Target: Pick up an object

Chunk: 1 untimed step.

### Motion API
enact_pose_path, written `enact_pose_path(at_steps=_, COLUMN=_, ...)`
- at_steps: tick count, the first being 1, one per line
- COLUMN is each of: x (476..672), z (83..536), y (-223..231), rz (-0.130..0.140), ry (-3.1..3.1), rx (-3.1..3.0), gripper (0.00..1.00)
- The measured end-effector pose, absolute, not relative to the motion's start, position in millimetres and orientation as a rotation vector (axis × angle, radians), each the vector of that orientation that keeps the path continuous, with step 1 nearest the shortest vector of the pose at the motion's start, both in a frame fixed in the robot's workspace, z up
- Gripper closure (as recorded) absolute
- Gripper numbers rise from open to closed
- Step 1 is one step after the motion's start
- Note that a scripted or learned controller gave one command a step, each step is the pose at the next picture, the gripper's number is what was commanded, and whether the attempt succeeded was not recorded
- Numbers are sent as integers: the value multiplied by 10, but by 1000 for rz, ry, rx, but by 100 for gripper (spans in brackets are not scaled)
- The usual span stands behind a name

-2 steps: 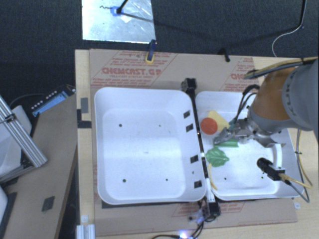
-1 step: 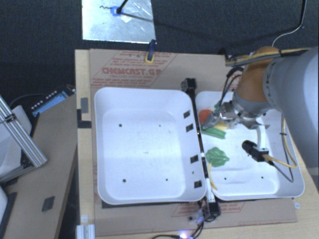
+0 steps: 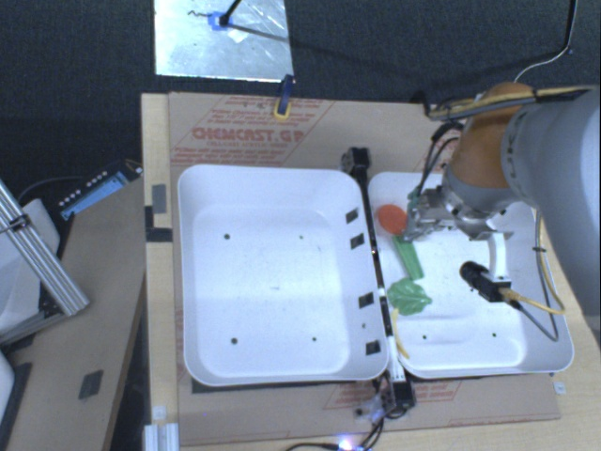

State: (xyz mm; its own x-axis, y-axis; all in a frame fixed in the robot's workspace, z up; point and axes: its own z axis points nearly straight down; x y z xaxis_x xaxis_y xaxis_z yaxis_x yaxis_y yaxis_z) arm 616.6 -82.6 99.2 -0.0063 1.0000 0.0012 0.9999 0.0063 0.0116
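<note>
A: Where's the arm (image 3: 526, 148)?

B: It reaches in from the right, over the right bin (image 3: 540, 346). The orange band sits above the wrist, and the gripper (image 3: 420, 216) hangs low over the bin's upper left part.

A: Are the fingers apart or together?

B: I cannot tell. The wrist body covers them from this angle.

A: What lies in that bin?

B: Three things near its left wall. A red disc (image 3: 392, 218) is just beside the gripper, on its left. Below it a green stick (image 3: 408, 256) lies at a slant, and below that a green leaf (image 3: 409, 296), which looks to be touching the stick's lower end.

A: Is anything between the fingers?

B: Nothing that I can see. All three things lie on the bin floor.

A: And the left bin (image 3: 272, 271)?

B: White, with a few dark dots on its floor. Both bins sit on brown cardboard (image 3: 244, 130) on the worktop.
</note>
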Motion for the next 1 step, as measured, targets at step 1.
enact_pose_path(at_steps=1, x=6061, z=2849, y=-86, rz=22, ry=2225, rx=2203, gripper=100)
